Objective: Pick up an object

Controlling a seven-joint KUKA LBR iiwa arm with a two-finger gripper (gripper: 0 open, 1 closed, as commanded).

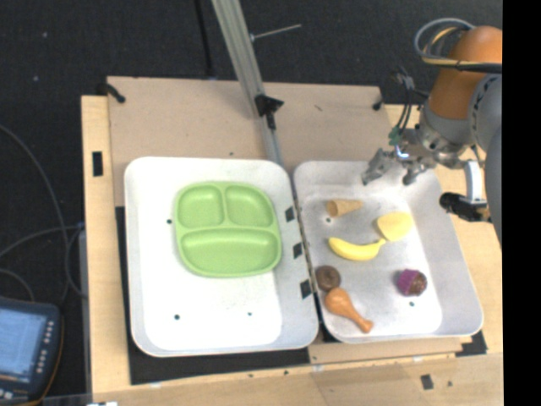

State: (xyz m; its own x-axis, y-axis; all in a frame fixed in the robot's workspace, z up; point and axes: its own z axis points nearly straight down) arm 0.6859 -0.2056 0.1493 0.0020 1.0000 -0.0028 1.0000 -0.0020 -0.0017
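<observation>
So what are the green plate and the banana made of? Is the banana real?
The green plate looks like plastic: one even light green with a smooth matte look and moulded compartments. The banana seems to be a toy, probably plastic or rubber: flat bright yellow with no brown marks. The picture is too small to be sure.

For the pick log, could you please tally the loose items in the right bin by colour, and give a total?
Yellow: 2, the banana and the yellow wedge
Brown or tan: 3, the cone, the round brown piece and the drumstick
Purple: 1, the purple piece
Total: 6
</observation>
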